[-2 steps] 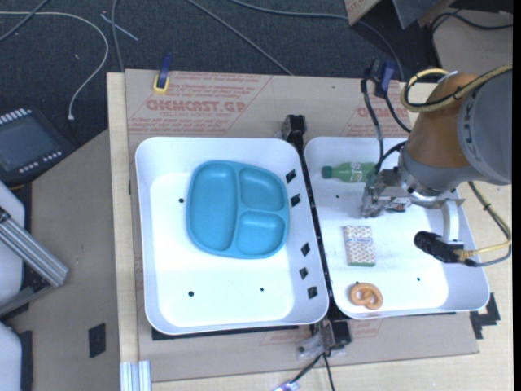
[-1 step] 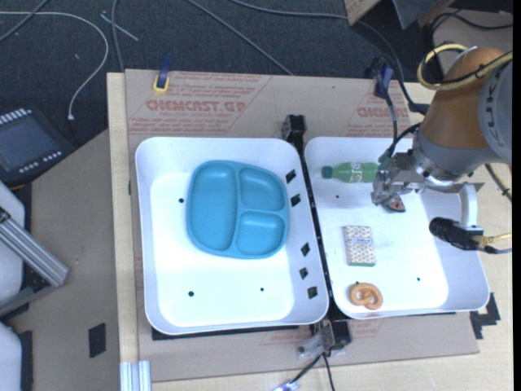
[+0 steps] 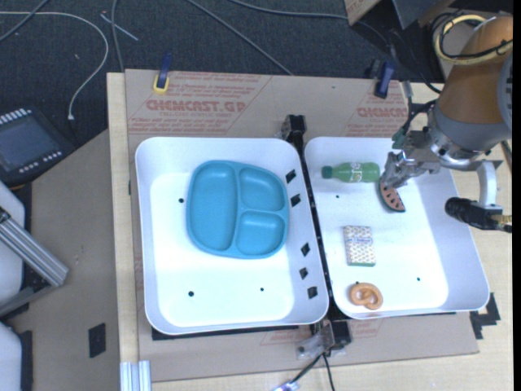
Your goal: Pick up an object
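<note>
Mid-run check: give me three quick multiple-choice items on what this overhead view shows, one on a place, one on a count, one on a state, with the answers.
1. Where does the blue divided plastic plate lie?
A. In the left white bin
B. In the right white bin
C. On the cardboard outside both bins

2. How many loose items lie in the right bin?
A. Two
B. Four
C. Six

3. How does the green plastic bottle sit?
A. Standing upright
B. Lying on its side
C. Resting on the plate

Answers:
1. A, the plate rests on the left bin's floor.
2. B: the bottle, a red watermelon-slice toy, a pale patterned rectangular packet and a tan pretzel-shaped toy.
3. B, its length runs flat along the bin floor, near the gripper.
</note>
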{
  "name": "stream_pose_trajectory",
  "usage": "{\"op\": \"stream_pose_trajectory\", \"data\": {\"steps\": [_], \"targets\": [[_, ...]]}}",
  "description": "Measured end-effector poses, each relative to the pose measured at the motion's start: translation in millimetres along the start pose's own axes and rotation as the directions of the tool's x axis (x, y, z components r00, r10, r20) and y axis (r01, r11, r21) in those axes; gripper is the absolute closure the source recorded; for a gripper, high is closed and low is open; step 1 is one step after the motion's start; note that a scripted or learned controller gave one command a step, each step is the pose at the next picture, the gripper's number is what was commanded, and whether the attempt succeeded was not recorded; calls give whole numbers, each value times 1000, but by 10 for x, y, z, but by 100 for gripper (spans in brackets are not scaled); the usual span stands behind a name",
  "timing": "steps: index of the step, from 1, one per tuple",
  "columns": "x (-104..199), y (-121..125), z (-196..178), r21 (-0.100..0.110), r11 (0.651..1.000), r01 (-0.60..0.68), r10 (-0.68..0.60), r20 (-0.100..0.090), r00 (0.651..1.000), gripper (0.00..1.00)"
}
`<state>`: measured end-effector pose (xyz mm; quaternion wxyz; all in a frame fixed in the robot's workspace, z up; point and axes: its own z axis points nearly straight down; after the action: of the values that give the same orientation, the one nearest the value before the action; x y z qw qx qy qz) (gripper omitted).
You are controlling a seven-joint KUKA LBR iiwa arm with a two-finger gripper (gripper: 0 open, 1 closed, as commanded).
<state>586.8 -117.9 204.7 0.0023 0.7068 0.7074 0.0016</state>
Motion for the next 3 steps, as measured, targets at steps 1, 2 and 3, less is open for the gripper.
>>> {"op": "stream_pose_trajectory", "data": {"steps": [1, 2, 3], "targets": [[-1, 15, -406, 0, 1000, 1, -1, 0, 1000, 100], [430, 18, -335, 8, 1000, 3, -3, -3, 1000, 100], [1043, 78, -264, 8, 1000, 5, -5, -3, 1000, 100]]}}
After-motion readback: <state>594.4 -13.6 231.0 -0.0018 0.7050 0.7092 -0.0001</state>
